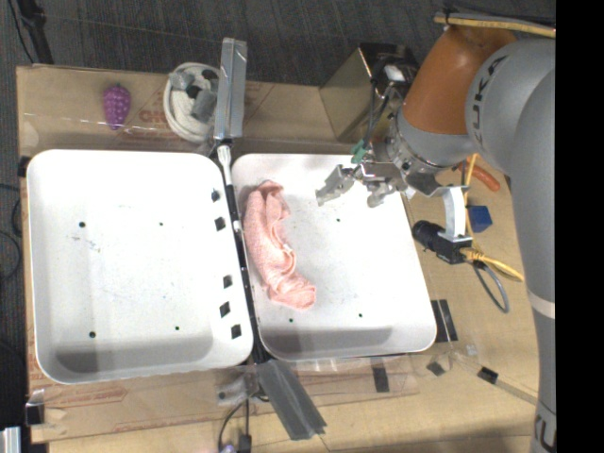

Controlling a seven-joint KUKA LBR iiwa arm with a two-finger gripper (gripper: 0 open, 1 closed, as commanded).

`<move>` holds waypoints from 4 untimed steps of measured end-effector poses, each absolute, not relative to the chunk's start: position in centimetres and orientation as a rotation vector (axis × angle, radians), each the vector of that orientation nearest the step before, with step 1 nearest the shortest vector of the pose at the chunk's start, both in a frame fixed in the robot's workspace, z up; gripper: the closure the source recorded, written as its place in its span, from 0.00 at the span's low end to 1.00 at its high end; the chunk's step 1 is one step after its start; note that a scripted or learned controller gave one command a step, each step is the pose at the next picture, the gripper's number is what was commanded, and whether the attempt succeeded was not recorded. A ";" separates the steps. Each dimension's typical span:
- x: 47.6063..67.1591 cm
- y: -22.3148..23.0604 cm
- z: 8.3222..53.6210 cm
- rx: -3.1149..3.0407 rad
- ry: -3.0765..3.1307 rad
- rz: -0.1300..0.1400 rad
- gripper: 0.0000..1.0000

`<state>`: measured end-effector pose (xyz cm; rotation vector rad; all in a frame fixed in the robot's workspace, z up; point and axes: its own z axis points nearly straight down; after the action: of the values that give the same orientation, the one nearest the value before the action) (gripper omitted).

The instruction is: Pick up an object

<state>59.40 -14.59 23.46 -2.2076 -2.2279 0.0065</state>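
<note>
2 white bins (pixel 123 347) sit on a brown bench (pixel 75 97); the released gripper (pixel 357 187) hovers by the right bin's far edge, pink cloth (pixel 274 248) along its left edge.

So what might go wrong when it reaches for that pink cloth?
1. The pink cloth lies against the right bin's left wall, so a finger could hit that wall or the divider.
2. The cloth is limp and bunched; the hand, now apart from it at the bin's top, may pinch just a fold.
</note>
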 end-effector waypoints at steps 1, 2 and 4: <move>58.3 -10.6 10.5 -2.037 -2.385 0.007 0.00; 65.8 -9.7 9.4 -1.994 -2.431 0.001 0.00; 65.8 -14.4 9.4 -1.941 -2.471 0.000 0.00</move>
<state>65.79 -14.37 9.37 -1.9411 -2.4706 -0.0003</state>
